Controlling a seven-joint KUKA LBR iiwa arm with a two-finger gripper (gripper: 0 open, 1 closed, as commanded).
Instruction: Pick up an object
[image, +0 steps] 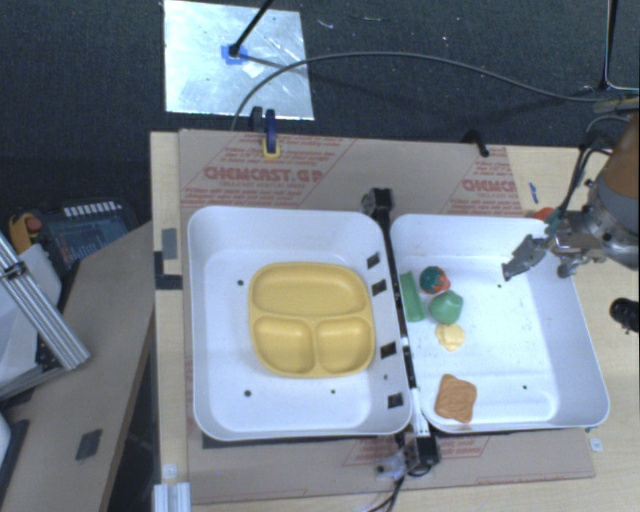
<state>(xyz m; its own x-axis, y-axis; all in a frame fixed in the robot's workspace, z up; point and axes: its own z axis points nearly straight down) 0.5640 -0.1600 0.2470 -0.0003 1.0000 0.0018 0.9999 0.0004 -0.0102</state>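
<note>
a: bench first. wood top, cardboard sheet under two white bins, side by side so the arm can reach both from the right.
b: left bin?
a: just the yellow divided tray, flat, roughly centred. big and low, poor target for two fingers, i'd guess it's there as a drop spot.
b: right bin?
a: all the small stuff, bunched along its left wall. most of the floor is bare, so there's room to come down beside them.
b: arm?
a: grey arm coming in at the right edge, over the bin's upper right corner. gripper hangs above the floor, well apart from the cluster. can't tell how the jaws are set from here, nothing visible between them.
b: candidates, big to small?
a: tan flat piece near the front, alone, looks like the easiest approach. green bar lies touching the wall, awkward. green rounded piece, then pale yellow blob just below it, then the teal and orange ball, which would likely roll.
b: progress?
a: nothing picked yet, by my read.
</note>
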